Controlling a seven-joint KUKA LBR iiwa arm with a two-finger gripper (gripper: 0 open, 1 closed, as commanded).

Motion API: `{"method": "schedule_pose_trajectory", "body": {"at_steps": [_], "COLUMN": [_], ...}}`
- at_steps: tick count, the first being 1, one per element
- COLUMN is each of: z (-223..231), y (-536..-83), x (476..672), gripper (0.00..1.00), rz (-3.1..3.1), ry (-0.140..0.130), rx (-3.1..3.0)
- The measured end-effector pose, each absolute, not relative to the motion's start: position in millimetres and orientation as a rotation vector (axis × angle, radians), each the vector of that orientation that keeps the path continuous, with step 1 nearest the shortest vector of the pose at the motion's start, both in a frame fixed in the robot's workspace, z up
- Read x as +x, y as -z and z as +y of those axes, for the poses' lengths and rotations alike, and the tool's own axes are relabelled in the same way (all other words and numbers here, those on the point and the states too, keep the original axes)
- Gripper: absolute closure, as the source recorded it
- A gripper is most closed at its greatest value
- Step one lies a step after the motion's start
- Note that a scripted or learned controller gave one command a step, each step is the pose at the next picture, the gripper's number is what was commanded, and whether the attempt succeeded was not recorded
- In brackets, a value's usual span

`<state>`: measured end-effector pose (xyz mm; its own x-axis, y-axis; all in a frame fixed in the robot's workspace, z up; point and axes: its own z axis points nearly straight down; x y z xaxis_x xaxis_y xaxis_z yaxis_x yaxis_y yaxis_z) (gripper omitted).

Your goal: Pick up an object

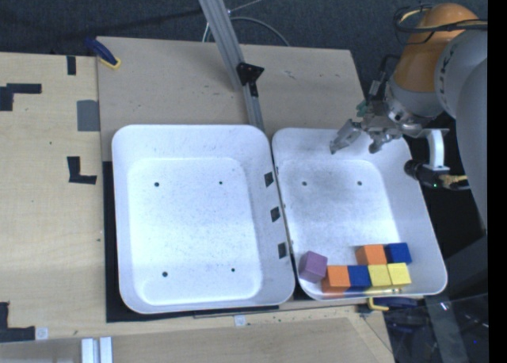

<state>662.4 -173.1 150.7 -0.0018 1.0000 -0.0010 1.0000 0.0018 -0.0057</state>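
I see the gripper poised over the far edge of the right bin, its 2 fingers spread apart with nothing between them. The blocks sit well away from it, toward the near edge of that bin: a purple block apart, then orange, blue and yellow cubes in a tight cluster. The left bin lies to its left.

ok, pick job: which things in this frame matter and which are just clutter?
Job:
- pincer, over the right bin's far edge
- right bin
- blocks in its near corner: purple, orange, blue, yellow

Lying about:
- left bin
- metal post
- black tape marks
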Motion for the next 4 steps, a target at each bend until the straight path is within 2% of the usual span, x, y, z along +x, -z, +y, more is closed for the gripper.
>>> {"method": "schedule_pose_trajectory", "body": {"at_steps": [1,2,3,4], "z": [-143.2,-110.3,-111.6,-111.2], "y": [-140.5,-104.1,-114.8,-124.2], "x": [667.6,679.9,679.5,679.5], "gripper": [0.0,0.0,1.0,1.0], "rz": [-2.224,-2.219,-2.217,-2.218], "ry": [-0.005,-0.023,-0.021,-0.022], "rx": [-2.217,-2.221,-2.222,-2.222]}}
